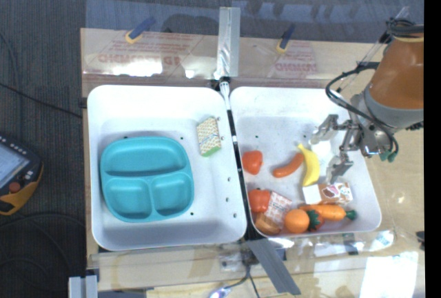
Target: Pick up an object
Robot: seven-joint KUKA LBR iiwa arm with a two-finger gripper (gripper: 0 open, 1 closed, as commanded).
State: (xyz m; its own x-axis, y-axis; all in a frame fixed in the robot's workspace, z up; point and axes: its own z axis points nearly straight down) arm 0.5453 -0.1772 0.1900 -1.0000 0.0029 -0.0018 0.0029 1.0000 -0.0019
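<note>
1. Pincer (pixel 335 145) hangs over the right bin (pixel 275 100), fingers spread apart, nothing betw them.
2. Banana (pixel 310 164) lies just left of pincer, in the right bin's middle.
3. Banana's long axis runs approx top-to-bottom, slightly tilted.

A blue plate (pixel 146 176) with three parts sits in the left white bin (pixel 96 152). Two clips, one blue (pixel 140 29) and one yellow (pixel 284 39), lie on the board behind the bins. A black and orange box (pixel 14 172) lies on the floor at the left.
</note>
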